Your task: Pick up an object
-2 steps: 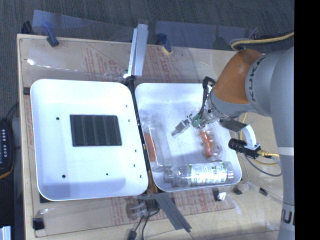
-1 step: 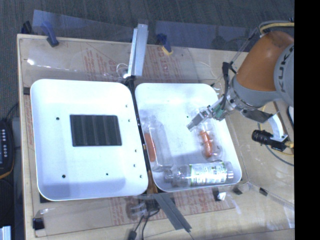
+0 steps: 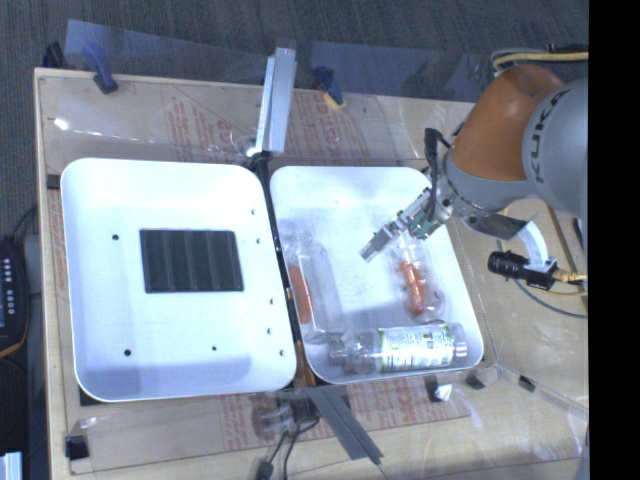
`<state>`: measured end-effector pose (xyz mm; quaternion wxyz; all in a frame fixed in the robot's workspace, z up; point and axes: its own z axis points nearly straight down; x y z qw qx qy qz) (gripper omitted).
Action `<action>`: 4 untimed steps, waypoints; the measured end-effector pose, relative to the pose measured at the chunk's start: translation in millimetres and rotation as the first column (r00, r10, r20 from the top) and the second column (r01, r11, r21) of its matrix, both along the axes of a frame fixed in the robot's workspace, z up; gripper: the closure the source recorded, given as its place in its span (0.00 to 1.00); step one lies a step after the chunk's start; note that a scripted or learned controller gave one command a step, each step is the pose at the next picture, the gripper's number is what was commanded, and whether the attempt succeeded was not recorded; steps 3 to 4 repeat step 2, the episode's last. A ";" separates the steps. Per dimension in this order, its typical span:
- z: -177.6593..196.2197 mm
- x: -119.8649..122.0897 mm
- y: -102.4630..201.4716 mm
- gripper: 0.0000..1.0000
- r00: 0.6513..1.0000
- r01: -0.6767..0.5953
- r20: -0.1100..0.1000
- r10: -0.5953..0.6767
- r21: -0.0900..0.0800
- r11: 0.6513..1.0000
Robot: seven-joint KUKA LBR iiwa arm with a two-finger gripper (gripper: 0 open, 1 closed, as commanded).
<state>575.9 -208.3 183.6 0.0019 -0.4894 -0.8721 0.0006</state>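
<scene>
A grey and orange robot arm reaches over the right bin (image 3: 455, 268) on a desk. Its gripper (image 3: 385, 238) hangs just above an orange-filled clear packet (image 3: 415, 283), likely its target; whether the jaws are clenched cannot be told. Nearer the bin's front wall lies a clear bottle (image 3: 405, 348).

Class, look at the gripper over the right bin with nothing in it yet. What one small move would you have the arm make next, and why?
Probably lower the gripper a little toward the orange item in clear wrap just below it. The gripper sits above the right bin with nothing between its fingers, and that item lies nearest; the bottle lies farther off, along the near wall.
</scene>
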 end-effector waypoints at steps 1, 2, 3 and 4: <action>-33.9 -13.7 -0.4 0.00 1.000 0.015 0.002 -0.015 -0.001 1.000; -15.3 -17.1 -2.8 0.00 0.992 0.126 0.004 -0.126 -0.002 0.992; -15.3 -17.1 -2.8 0.00 0.992 0.126 0.004 -0.126 -0.002 0.992; -15.3 -17.1 -2.8 0.00 0.992 0.126 0.004 -0.126 -0.002 0.992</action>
